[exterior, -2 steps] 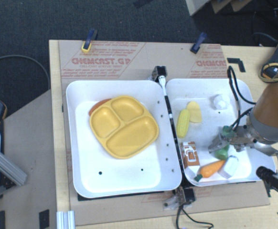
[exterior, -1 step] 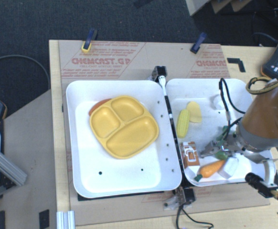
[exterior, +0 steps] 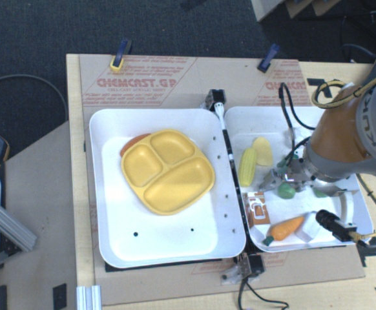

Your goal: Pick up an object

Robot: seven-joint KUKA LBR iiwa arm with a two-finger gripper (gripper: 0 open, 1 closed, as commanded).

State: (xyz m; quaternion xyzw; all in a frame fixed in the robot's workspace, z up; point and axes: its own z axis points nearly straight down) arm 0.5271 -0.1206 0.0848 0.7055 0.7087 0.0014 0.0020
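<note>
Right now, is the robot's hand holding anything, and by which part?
Cannot tell. The hand is right by a green thing in the right bin, but no clear hold shows.

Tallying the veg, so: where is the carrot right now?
In the camera view the carrot lies in the right bin, near its front rim, just right of the brown packet and below the corn.

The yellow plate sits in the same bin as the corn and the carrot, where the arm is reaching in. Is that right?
Not quite. The yellow plate lies in the other bin, away from the arm. The corn and the carrot do share the bin where the gripper is, as the camera view shows.
</note>
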